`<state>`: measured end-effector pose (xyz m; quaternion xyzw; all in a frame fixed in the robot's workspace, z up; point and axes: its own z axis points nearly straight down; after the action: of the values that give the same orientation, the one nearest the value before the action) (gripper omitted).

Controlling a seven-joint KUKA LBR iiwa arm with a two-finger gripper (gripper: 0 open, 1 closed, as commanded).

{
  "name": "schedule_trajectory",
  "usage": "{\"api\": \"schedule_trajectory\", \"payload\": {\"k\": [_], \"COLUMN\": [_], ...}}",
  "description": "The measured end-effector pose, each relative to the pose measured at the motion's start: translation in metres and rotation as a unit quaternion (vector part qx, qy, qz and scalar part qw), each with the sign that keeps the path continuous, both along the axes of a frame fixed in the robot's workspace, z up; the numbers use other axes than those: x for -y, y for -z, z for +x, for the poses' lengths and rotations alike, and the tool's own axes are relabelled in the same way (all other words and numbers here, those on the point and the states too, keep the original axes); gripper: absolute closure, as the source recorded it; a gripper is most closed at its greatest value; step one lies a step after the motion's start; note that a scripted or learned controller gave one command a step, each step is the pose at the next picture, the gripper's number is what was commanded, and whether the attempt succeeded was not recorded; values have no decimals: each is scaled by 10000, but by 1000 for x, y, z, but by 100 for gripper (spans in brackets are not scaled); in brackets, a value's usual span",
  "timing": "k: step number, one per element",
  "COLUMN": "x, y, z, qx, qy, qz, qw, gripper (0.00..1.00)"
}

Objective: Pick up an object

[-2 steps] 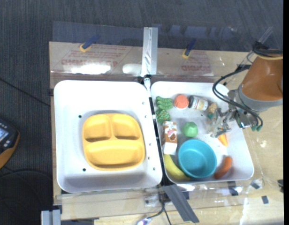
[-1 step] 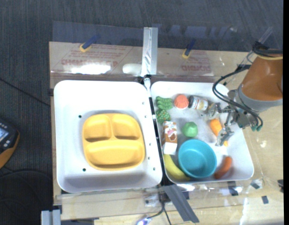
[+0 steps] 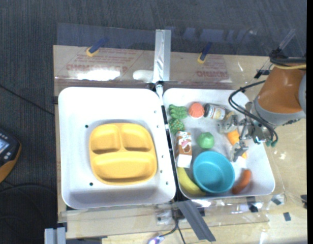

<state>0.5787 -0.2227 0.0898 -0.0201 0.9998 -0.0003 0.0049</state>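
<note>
The tool (image 3: 241, 147) sits low in the right bin (image 3: 263, 184), near its right wall, and whether it is open or closed cannot be told at this size; nothing is visibly gripped. Just beside it lies a small orange piece (image 3: 233, 136), partly hidden by cables, which seems the likeliest target, though the task names no single object. It looks like a light, rigid plastic toy, probably smooth, so a grip across its narrow middle should serve better than one at a tapering end. Other candidates share the bin: a green ball (image 3: 206, 140), round and prone to rolling away; a blue bowl (image 3: 213, 172), best taken by its thin rim; a banana (image 3: 188, 181) partly under that bowl; a carrot-like piece (image 3: 241, 181) against the near wall; a small carton (image 3: 184, 145), flat-sided and easy to pinch; a small jar (image 3: 214, 111) on its side; an orange-red ball (image 3: 196, 110); and a knobbly green vegetable (image 3: 177, 115). The left bin (image 3: 70, 136) holds a yellow divided tray (image 3: 123, 153), too wide for such a grip.
</note>
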Motion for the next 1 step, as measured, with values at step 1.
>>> {"api": "schedule_trajectory", "payload": {"k": [1], "x": [0], "y": [-12], "z": [2], "qx": [40], "qy": [1], "qz": [-16], "qw": [10000], "gripper": [100]}}
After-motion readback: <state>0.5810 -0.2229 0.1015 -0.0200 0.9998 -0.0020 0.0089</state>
